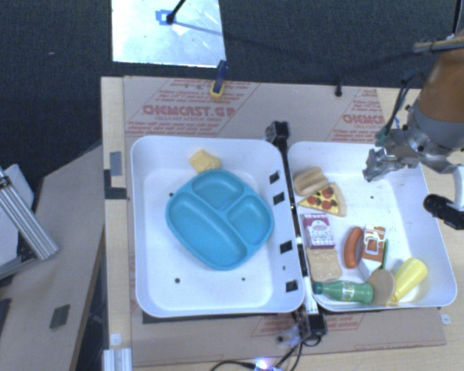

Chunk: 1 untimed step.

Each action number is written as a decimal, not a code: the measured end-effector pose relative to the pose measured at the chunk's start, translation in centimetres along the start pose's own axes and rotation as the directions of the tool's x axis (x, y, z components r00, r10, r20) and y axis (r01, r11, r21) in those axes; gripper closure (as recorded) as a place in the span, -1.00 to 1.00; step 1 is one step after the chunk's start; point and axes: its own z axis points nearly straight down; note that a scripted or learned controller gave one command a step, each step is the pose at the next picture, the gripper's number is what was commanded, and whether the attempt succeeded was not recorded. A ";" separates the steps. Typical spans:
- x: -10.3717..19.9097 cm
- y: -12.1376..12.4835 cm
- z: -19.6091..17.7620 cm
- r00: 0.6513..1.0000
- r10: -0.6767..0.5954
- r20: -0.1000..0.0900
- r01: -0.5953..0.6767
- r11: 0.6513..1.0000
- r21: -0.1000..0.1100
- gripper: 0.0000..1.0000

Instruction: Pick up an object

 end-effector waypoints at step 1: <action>4.8 3.2 -0.8 1.000 -0.002 -0.002 0.002 1.000 0.000 1.00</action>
